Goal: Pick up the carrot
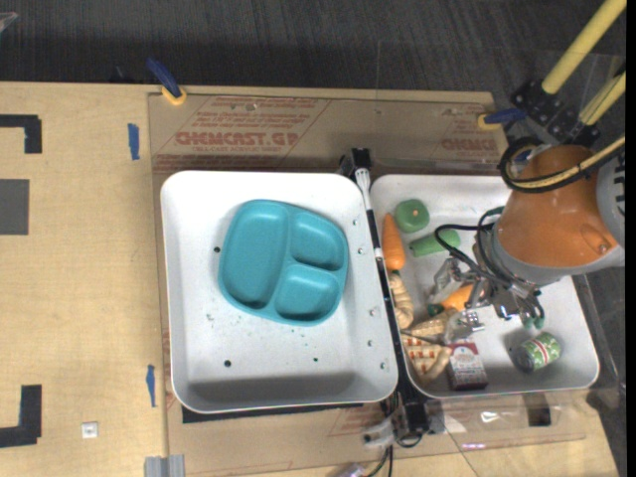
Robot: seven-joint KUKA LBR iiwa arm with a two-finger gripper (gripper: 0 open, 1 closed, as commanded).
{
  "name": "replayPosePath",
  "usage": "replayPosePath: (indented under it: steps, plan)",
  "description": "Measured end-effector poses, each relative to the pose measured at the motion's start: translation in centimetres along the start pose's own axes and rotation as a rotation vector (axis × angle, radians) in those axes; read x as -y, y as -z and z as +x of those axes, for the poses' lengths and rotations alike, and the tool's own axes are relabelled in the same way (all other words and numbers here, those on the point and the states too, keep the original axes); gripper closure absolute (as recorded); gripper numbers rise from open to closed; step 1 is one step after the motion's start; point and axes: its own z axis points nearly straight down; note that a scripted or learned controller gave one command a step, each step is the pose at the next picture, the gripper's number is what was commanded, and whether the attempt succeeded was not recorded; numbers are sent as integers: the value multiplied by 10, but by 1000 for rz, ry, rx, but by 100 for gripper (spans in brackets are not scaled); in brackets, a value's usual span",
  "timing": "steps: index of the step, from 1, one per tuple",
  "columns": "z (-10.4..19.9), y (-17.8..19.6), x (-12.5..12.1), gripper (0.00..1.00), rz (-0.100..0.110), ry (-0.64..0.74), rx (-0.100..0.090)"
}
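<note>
The carrot (pixel 394 243) lies ungrasped along the right bin's (pixel 586 366) left wall, the end effector (pixel 475 301) is low among clutter to its right, its opening impossible to tell, so the pick remains undone.

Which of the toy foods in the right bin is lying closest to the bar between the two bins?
The carrot, the orange piece lying lengthwise beside the divider. The green cylinder and the can sit farther right.
</note>
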Motion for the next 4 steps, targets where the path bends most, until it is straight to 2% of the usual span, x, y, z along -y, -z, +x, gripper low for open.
replayPosePath:
  steps: [1, 2, 3, 4]
  plan:
    - [-56, 82, -46, 100, -13, 448, -18]
    - [-55, 80, -45, 0, -15, 446, -22]
    - [14, 4, 15, 0, -9, 320, -17]
    - [19, -10, 9, 0, -16, 586, -20]
